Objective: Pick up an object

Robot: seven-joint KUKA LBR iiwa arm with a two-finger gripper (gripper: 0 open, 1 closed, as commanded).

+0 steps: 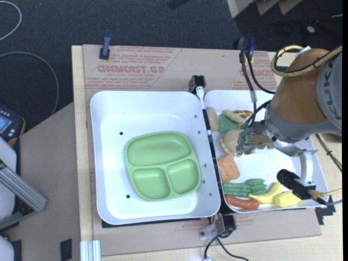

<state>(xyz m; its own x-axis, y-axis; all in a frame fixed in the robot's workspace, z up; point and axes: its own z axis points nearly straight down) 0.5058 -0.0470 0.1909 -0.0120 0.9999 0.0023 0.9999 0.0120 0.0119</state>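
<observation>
"CHEMCAST" lettering across brown bench (pixel 136 69)

A robotics lab: 2 white bins (pixel 103 145) on a paper-covered bench (pixel 136 67), clamps (pixel 105 45), loose cables (pixel 32 75), dark carpet (pixel 109 10).

fixed overhead camera, slanted down, both bins (pixel 103 162)

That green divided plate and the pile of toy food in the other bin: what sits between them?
In the camera view, bare white bin floor beside the green plate, then the two bins' adjoining rims, then the toy food.
</observation>
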